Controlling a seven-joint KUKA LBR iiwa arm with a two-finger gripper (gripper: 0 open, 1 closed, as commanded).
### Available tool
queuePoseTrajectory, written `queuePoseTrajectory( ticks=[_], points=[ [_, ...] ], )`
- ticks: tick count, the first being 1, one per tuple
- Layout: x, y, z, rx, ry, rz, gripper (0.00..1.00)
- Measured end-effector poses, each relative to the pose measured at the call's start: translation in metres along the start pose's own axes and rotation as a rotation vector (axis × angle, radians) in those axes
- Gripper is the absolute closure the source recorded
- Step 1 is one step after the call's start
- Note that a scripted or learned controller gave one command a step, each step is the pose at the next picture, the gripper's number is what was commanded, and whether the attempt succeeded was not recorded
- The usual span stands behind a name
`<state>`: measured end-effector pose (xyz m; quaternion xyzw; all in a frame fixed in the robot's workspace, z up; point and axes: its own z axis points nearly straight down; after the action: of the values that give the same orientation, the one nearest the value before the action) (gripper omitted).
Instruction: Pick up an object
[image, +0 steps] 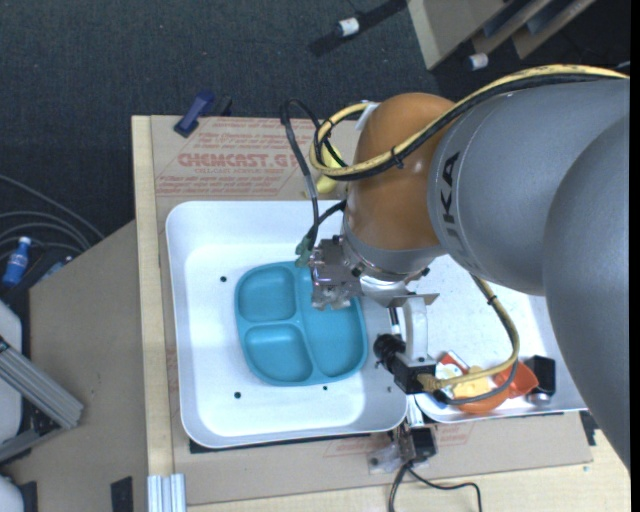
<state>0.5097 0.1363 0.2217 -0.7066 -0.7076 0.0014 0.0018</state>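
Trouble, as we judge it, starts with the blue divided tray (298, 325) lying flat in the left white bin (200, 300), at the centre of the frame. It is wide, shallow and smooth, so a two-finger pinch would have to catch its thin rim; a hand arriving over a compartment floor would find nothing to close on and could slide off or merely shove the tray against the bin wall. Our hand (332, 280) sits at the tray's upper right edge, under the orange band of the arm (400, 190), and we cannot tell whether it is spread or closed, nor whether it has the rim. Cables looping round the wrist could snag on a lift. Further right, in the right bin (500, 310), an orange object (490, 390) lies low in the frame, half hidden by the arm.

Both bins rest on a tabletop (250, 160) of pale board printed with red lettering. Beyond it, across the top and left of the frame, we see dark carpeted floor (100, 80), loose cables and grey metal rails at lower left.
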Motion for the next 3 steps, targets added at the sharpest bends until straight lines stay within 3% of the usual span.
queuePoseTrajectory(
  ticks=[1, 2, 3],
  points=[
    [-0.082, -0.004, -0.068, -0.005, -0.001, 0.002, 1.00],
    [-0.028, -0.022, -0.008, 0.000, 0.000, 0.001, 1.00],
    [-0.028, -0.022, -0.018, -0.002, 0.000, 0.002, 1.00]
  ],
)
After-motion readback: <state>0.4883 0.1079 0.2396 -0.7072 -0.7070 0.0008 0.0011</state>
